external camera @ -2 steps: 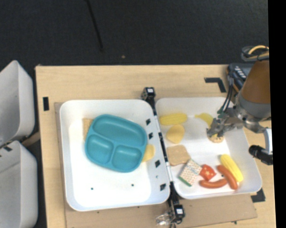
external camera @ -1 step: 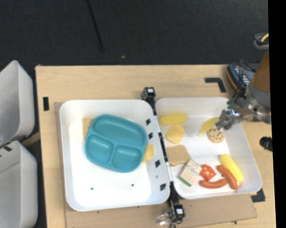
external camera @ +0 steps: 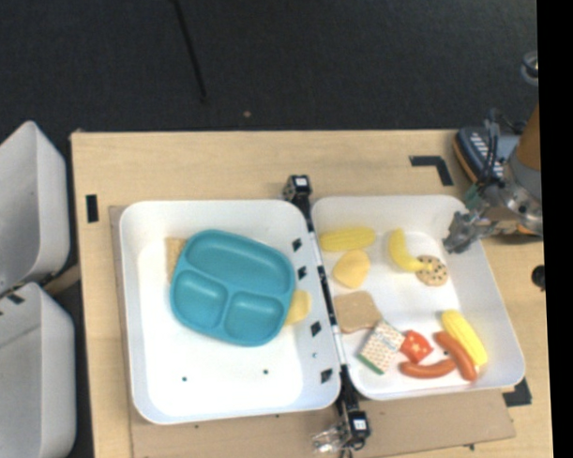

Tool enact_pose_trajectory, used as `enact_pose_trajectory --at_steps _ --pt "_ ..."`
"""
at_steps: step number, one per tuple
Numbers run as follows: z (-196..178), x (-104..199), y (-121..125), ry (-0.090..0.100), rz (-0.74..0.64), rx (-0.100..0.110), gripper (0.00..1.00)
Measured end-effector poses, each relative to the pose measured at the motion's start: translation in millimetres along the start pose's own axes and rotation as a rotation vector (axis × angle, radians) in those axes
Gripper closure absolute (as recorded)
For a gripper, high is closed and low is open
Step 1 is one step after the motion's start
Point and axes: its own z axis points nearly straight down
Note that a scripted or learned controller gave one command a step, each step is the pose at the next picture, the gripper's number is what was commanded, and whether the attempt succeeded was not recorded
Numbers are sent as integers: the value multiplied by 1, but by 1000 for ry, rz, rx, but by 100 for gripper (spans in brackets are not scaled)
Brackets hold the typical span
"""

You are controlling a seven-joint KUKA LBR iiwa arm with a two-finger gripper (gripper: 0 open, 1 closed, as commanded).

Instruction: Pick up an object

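Hanging over the right rim of the right bin (external camera: 503,291), the gripper (external camera: 458,234) has its nearest candidates just to its left and slightly toward the camera: a round speckled cookie (external camera: 432,271) touching the lower end of a curved yellow banana (external camera: 401,250), whose long axis runs roughly up-and-down in the view. I cannot tell how the gripper is set, and nothing shows in it.

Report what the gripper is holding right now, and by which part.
Nothing is visibly held. The gripper sits at the right bin's far right rim, above the cookie and banana, with no object seen between its fingers.
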Motion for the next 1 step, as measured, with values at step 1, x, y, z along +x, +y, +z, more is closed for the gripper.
enact_pose_trajectory --at_steps 1 --pt "-2 43 -6 2 -3 3 100"
